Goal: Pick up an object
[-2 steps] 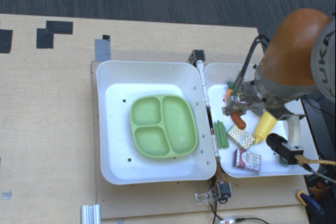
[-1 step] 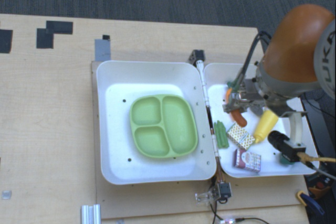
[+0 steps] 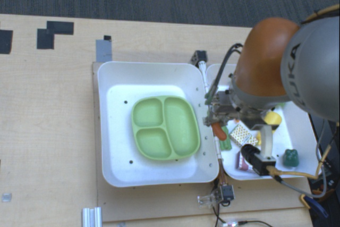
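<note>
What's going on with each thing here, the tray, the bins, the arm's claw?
Pale green three-compartment plastic tray: flat in left white bin.
Right white bin: holds small mixed items.
Dark green small object: lying near that bin's corner.
Gripper: low over the right bin's left edge.

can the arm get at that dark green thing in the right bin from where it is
Probably yes: the dark green object lies apart near the right bin front corner, nothing on it, and the hand hangs over that bin's left side.
</note>
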`<state>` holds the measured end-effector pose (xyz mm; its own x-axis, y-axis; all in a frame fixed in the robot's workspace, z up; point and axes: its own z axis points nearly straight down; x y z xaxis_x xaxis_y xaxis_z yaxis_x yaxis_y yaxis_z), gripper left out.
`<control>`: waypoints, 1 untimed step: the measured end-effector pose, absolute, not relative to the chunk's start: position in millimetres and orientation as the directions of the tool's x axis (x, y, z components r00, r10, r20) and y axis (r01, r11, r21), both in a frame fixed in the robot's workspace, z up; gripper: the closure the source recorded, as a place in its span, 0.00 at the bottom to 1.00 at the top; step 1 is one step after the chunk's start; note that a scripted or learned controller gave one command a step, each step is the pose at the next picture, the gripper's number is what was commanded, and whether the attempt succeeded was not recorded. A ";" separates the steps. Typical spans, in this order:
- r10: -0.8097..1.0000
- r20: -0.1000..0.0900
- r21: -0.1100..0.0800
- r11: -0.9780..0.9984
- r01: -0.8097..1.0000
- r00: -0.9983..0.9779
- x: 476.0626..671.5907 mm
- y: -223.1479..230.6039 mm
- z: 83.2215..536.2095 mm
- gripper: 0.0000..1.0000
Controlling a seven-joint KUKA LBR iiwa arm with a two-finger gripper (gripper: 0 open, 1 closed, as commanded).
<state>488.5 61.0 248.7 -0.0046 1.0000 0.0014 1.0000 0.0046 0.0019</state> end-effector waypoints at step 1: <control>1.000 0.000 0.001 0.001 1.000 -0.001 486.6 23.1 183.8 1.00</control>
<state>486.6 23.1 183.8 -0.0015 1.0000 -0.0002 1.0000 0.0015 0.0006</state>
